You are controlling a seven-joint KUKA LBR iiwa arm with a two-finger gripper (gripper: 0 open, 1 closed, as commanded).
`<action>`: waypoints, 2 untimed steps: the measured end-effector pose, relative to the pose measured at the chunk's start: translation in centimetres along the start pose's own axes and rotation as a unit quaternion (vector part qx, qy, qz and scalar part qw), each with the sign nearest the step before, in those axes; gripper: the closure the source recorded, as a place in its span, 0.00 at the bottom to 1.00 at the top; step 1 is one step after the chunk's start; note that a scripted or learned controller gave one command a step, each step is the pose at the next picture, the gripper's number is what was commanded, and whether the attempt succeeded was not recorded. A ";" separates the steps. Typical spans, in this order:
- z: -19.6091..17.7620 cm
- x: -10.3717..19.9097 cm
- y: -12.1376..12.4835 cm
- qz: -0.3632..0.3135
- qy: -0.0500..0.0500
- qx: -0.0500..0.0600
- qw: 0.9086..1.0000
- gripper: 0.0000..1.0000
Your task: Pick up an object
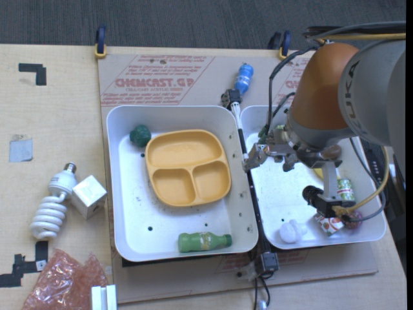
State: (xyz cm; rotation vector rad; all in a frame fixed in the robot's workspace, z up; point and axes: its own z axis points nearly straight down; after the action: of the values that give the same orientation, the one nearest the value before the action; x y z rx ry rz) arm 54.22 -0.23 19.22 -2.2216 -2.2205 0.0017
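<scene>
End effector [274, 152] hangs over the shallow white right-hand bin [277, 196]; whether open or closed cannot be told. Small white rounded lump [290, 231] by that bin's near rim: probably light, soft; grip across its middle.

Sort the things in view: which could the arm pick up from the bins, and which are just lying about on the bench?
For the job, left white bin: dark green ball, yellow three-compartment plastic tray, green plastic bottle; right white bin: white rounded lump, small green-labelled container.
Lying about outside: white spiral light bulb, white cube, blue plastic bottle, reddish mesh bag.
</scene>
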 end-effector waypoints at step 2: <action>0.0 1.3 2.2 0.001 0.000 0.000 1.000 0.00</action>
State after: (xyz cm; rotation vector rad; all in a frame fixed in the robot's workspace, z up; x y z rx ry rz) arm 56.43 1.11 19.21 -2.2238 -2.2189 0.0022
